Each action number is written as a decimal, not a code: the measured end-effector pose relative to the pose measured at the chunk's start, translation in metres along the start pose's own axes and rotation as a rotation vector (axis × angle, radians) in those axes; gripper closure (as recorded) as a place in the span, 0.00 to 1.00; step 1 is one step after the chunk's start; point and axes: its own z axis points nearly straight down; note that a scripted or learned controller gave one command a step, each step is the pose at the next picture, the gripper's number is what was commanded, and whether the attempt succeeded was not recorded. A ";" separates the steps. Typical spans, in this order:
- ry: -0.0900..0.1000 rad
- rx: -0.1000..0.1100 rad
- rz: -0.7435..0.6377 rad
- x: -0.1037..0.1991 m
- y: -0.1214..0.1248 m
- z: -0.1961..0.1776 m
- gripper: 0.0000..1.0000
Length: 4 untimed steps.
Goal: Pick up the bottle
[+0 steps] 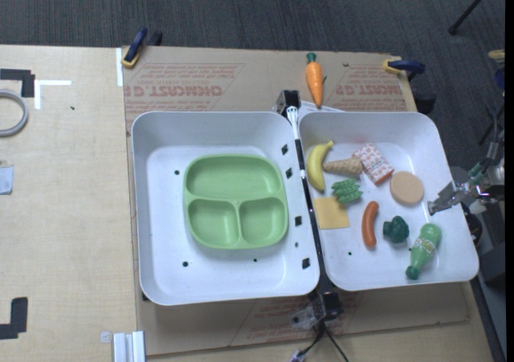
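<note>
The bottle (423, 249) is green with a paler body and lies on its side in the right bin (377, 268), near the front right corner, neck pointing to the front left. My gripper (443, 203) hangs over the bin's right rim, a short way behind the bottle and apart from it. Nothing shows in the gripper.
A dark green broccoli (395, 229) lies just left of the bottle, beside a red sausage (369, 224). Farther back are a round biscuit (407, 189), a red-and-white packet (374, 162), a cone (344, 166), a banana (319, 164) and a cheese slice (331, 213). The left bin (161, 256) holds a green divided plate (236, 201).
</note>
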 end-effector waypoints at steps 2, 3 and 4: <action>0.000 0.000 0.186 0.079 0.000 -0.035 1.00; 0.000 0.002 0.342 0.138 -0.001 0.025 1.00; 0.000 0.002 0.298 0.230 0.001 0.025 1.00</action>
